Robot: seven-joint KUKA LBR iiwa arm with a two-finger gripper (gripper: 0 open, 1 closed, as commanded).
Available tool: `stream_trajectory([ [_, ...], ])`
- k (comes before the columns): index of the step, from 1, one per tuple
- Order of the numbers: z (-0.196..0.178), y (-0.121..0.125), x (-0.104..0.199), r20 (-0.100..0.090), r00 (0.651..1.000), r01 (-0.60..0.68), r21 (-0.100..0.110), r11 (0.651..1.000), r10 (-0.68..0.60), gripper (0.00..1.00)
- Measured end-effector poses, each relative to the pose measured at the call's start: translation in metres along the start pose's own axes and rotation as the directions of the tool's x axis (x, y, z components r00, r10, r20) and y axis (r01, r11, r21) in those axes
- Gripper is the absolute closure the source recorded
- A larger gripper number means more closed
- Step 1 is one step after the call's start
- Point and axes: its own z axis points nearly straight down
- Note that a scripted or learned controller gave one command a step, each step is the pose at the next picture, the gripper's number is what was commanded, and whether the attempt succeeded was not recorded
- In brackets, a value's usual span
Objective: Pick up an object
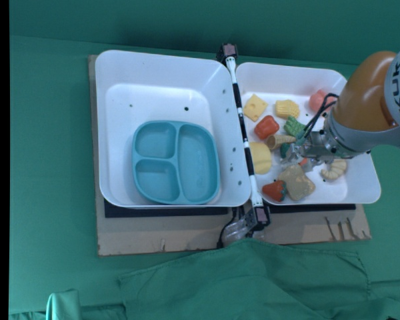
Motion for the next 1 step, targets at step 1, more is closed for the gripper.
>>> stream_trajectory([
  [1, -0.0513, -0.0024, 0.0071, -0.003, 1.000, 0.007, 0.013, 1.000, -0.006, 1.00],
])
